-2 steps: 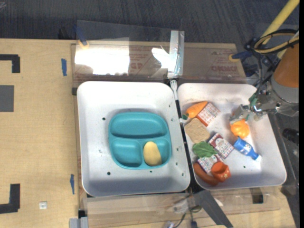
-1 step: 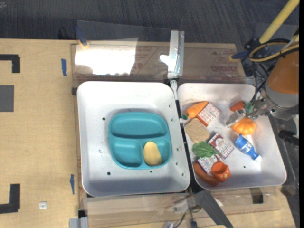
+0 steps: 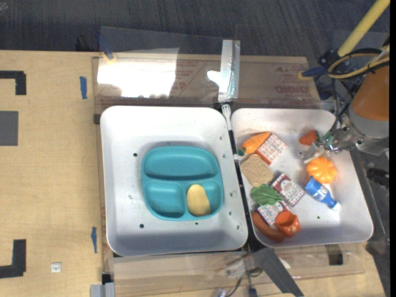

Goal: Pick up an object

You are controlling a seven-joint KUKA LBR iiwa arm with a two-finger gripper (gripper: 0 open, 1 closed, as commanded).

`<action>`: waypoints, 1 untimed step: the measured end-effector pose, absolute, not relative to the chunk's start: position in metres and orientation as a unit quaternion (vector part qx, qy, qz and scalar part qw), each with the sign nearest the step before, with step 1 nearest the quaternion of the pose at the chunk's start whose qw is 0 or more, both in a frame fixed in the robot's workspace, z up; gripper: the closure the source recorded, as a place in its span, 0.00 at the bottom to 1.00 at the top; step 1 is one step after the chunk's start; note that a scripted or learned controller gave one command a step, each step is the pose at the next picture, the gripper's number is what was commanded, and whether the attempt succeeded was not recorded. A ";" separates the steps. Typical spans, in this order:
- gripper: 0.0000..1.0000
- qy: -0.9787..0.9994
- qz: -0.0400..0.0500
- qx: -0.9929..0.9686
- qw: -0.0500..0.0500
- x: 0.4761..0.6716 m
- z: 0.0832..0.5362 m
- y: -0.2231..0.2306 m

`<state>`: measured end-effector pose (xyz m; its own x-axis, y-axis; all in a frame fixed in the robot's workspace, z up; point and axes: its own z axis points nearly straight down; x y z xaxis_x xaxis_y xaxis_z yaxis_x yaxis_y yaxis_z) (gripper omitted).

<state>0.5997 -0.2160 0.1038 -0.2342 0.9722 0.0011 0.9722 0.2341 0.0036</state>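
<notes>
— In the right bin (image 3: 356,218), near its far right side: an orange pumpkin-like toy (image 3: 322,169), lying on the white floor, free of any grip.
— And just beyond it?
— End effector (image 3: 330,142), low over the bin's far right corner, close above the pumpkin toy; impossible to tell whether clamped or spread.
— Around the toy?
— Touching its near side, a blue-and-white packet (image 3: 320,192). To the left, a small red piece (image 3: 308,137), a carrot (image 3: 255,142), a red-and-white carton (image 3: 271,149), a slice of bread (image 3: 256,169), a green leaf (image 3: 265,194), an orange cup (image 3: 287,222).
— Further out?
— In the left bin (image 3: 117,184), a teal divided tray (image 3: 179,178) holding a yellow potato-like toy (image 3: 198,200) in its near right compartment. Both bins side by side on the counter (image 3: 43,166).
</notes>
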 end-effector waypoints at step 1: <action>1.00 0.786 -0.008 0.618 -0.011 0.651 0.084 -0.228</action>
<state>0.6510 -0.2282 0.0840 -0.2366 0.9716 0.0083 0.9712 0.2367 -0.0264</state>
